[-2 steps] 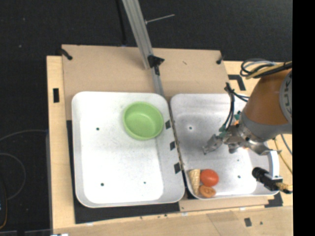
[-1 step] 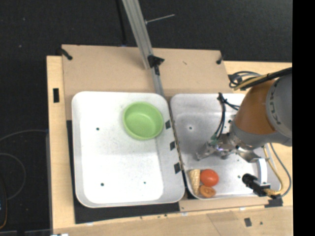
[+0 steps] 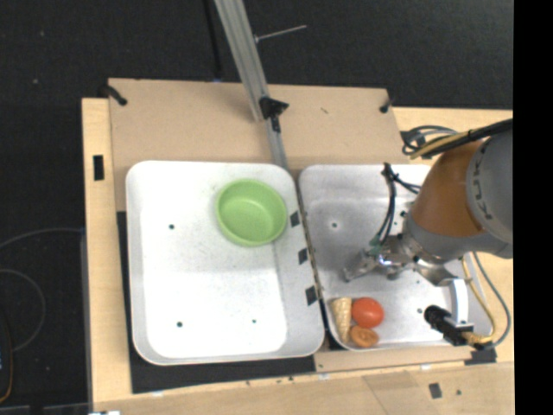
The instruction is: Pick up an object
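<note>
In the right bin [image 3: 346, 197] my gripper [image 3: 356, 269] hangs low over the middle of the floor, pointing left. Just below it, in the bin's front corner, lie three small items: a red round object [image 3: 368, 311], a beige piece [image 3: 343, 315] at its left, and an orange-brown piece [image 3: 364, 337] against the front rim. The gripper stands a little above and to the left of the red object, apart from it. Nothing shows in its grasp.
A green bowl [image 3: 251, 213] stands upright in the left bin [image 3: 173, 318], near its back right corner. The divider between the bins runs just left of the gripper. A metal pole [image 3: 246, 50] slants in from the top.
</note>
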